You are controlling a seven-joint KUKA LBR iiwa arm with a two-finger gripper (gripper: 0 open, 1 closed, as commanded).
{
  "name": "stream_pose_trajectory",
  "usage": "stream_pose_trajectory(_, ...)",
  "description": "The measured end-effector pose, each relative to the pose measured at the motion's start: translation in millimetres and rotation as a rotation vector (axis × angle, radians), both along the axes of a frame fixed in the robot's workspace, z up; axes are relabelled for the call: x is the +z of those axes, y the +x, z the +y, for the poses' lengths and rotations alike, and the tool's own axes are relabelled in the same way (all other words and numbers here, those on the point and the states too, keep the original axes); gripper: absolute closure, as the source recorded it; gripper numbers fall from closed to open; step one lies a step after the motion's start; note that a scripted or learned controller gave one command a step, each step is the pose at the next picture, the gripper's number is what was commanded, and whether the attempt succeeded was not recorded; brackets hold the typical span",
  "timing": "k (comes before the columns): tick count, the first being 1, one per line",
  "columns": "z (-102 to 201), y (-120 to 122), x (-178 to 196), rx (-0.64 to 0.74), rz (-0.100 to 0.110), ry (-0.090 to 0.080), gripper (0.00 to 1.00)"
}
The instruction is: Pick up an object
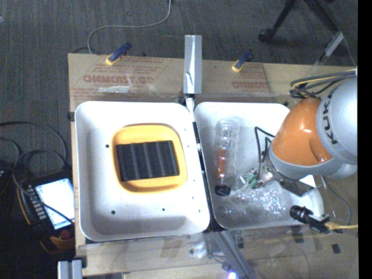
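A clear plastic bottle (pixel 224 153) with a black cap lies lengthwise along the left side of the right bin (pixel 244 110). A crumpled clear plastic wrapper (pixel 261 201) sits near that bin's front. A yellow pad with a black ribbed centre (pixel 149 158) lies flat in the middle of the left bin (pixel 93 127). My arm's orange band and grey wrist (pixel 302 141) hang over the right half of the right bin. The gripper (pixel 256 179) reaches down just above the wrapper, right of the bottle's cap, mostly hidden under the wrist.
A metal divider post (pixel 192 63) stands behind the seam between the bins. Two blue-and-yellow clamps (pixel 118 53) (pixel 242 60) hold the board at the back. Cables and a black connector (pixel 302 214) trail by the right bin's front right corner.
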State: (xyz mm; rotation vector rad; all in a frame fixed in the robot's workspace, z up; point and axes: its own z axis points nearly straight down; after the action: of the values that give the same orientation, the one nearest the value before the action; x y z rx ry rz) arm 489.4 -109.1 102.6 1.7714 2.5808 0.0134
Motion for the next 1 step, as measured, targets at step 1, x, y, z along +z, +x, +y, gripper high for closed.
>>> stream_pose_trajectory(1, -36.5, -5.3, 76.4, -0.075, 0.014, -0.002, 1.00)
